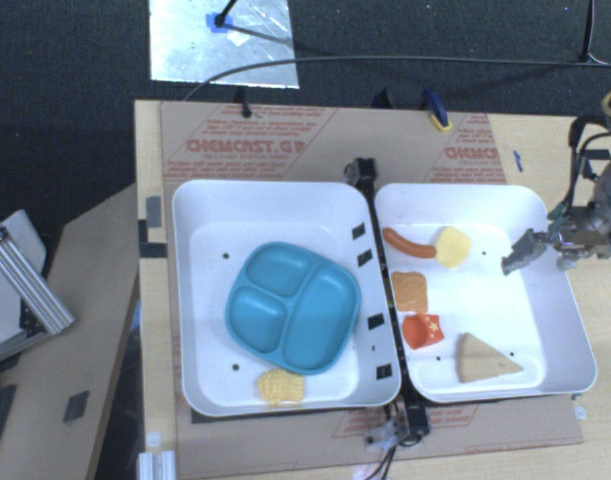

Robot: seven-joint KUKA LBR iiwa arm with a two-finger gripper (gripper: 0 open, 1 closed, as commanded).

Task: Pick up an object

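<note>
Dark carpet surrounds a bench (285,133) covered with brown cardboard, where two white bins sit side by side. Left bin (200,268) holds a blue plate (293,308) with a corn cob (281,387) just beside its near edge. Right bin (545,298) holds a sausage (409,243) touching a yellow piece (452,247), an orange piece (410,290), a red piece (422,330) and a tan wedge (485,360). Gripper (518,253) hangs at this bin's right side, apart from all items; whether it is released or clenched cannot be told.
</note>
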